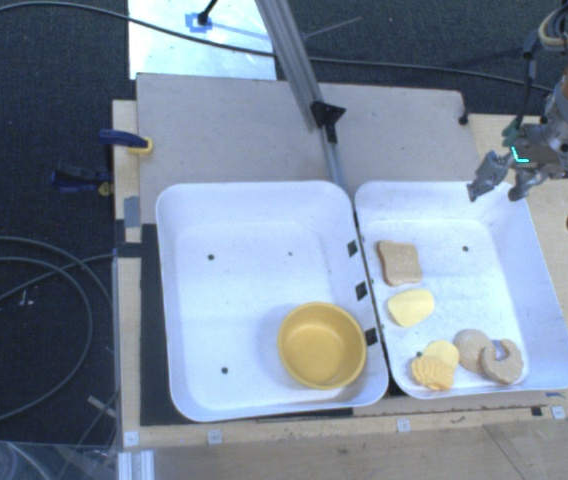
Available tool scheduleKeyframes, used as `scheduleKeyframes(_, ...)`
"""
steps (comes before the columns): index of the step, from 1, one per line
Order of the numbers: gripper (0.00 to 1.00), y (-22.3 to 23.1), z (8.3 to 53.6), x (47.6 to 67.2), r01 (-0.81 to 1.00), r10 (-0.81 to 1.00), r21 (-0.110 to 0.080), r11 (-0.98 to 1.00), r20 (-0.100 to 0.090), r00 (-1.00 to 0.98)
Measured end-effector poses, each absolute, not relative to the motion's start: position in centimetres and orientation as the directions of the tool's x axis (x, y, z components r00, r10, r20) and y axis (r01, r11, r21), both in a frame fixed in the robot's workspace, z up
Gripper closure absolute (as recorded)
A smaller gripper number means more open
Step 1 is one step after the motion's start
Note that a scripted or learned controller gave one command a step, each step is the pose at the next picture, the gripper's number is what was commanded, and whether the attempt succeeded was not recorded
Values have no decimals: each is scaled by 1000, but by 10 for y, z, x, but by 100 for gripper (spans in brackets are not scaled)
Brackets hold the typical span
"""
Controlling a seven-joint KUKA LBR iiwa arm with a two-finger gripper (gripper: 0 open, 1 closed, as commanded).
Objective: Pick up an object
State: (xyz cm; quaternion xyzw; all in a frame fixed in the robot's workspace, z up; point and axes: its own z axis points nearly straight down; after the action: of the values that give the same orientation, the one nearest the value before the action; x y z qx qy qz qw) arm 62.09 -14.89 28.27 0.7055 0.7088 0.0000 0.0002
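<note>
Approach is the step in hand, by my reading: the hand hangs over the far right corner of the right bin, at about one o'clock from that bin's middle, with nothing between its fingers. The two dark fingers stand apart, a fair gap showing between them, so it is spread and carrying nothing.

Things it could take all lie in the right bin. A slice of toast sits near the bin's left wall, at about ten o'clock from the middle. Just beside it, towards six o'clock, is a pale yellow piece. Along the near edge sit three more: a ridged yellow piece at about seven o'clock, a round tan biscuit next to it, and a brown ring-shaped piece touching or nearly touching the biscuit; which, I cannot tell. The left bin holds a yellow bowl near its five o'clock corner.

No object lies under the hand where it is now. The next move calls for travel inward, towards seven or eight o'clock, to centre over one piece, then a descent with fingers kept spread. The toast and the pale yellow piece look the easier targets, each standing clear of its neighbours; the crowded trio risks a finger landing on the wrong piece.
</note>
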Motion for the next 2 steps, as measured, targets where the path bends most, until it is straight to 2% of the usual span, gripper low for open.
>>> scheduleKeyframes(1,0,-149,284,621,1000,1000,2,5,0,-5)
scheduleKeyframes(2,0,-146,242,622,1000,1000,-1,3,-1,-3)
